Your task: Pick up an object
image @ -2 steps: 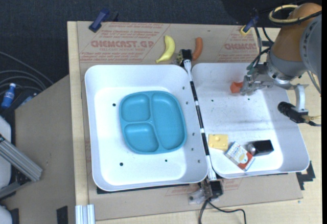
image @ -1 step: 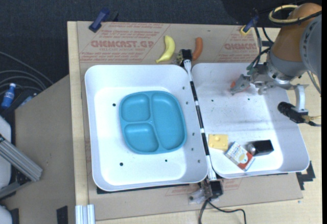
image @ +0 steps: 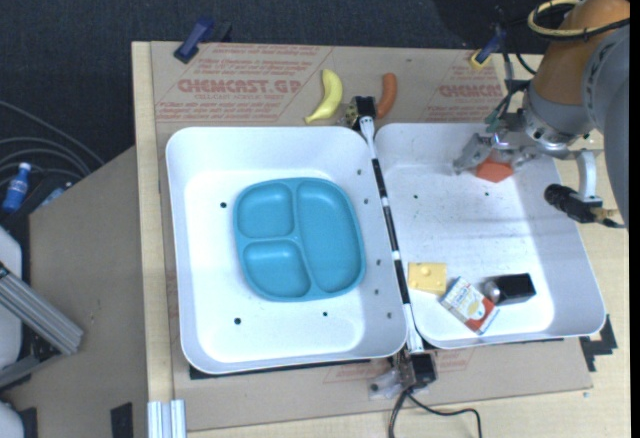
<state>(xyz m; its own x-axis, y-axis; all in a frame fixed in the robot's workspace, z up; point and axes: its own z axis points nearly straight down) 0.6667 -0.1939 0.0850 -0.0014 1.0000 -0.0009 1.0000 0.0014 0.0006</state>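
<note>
The claw (image: 492, 154) sits at the right bin's (image: 560, 306) twelve o'clock edge, fingers spread around an orange-red block (image: 493, 170), which shows between and just below them; whether it is gripped clear of the floor cannot be told. At that bin's six o'clock lie a yellow wedge (image: 428, 277), a small card packet (image: 466, 303) and a black block (image: 509, 288). The left bin (image: 200, 226) holds a blue divided plate (image: 298, 237). A banana (image: 326, 97) lies beyond the bins.
</note>
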